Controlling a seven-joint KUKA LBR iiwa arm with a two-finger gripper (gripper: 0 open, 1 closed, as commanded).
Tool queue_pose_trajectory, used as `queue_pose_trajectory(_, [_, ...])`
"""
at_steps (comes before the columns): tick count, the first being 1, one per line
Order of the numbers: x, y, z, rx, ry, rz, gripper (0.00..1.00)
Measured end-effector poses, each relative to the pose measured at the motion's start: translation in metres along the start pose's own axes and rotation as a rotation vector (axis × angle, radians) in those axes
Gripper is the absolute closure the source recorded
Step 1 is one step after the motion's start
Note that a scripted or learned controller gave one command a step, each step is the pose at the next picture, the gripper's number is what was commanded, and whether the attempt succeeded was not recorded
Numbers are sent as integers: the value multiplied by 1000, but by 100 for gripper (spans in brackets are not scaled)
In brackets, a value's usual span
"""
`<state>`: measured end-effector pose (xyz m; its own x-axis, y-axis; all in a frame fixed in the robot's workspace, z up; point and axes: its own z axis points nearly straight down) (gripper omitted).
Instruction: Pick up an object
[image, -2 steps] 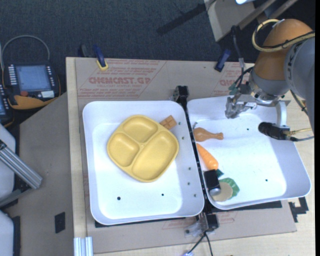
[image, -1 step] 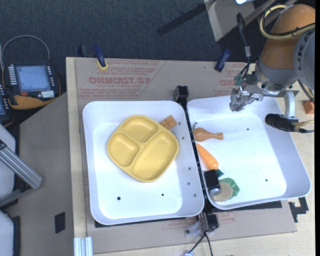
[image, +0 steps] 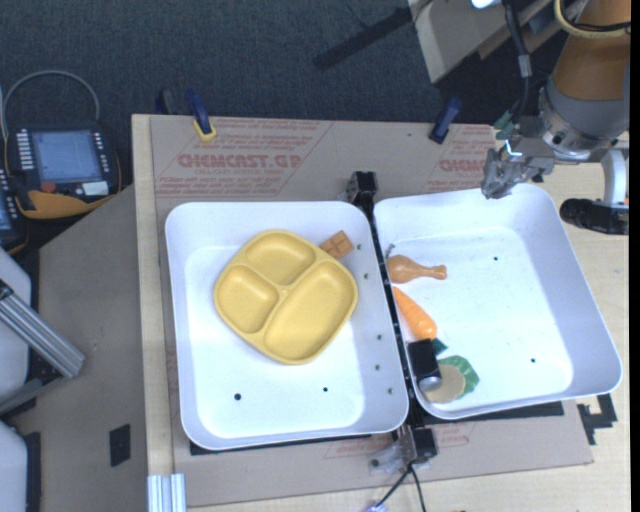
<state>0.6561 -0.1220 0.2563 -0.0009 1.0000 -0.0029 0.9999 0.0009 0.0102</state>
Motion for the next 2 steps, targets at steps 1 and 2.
queue_pose_trajectory(1, [53,-20,14,14,5,-4,100])
queue_pose_trajectory(2, [96,-34,21,14,5,-4,100])
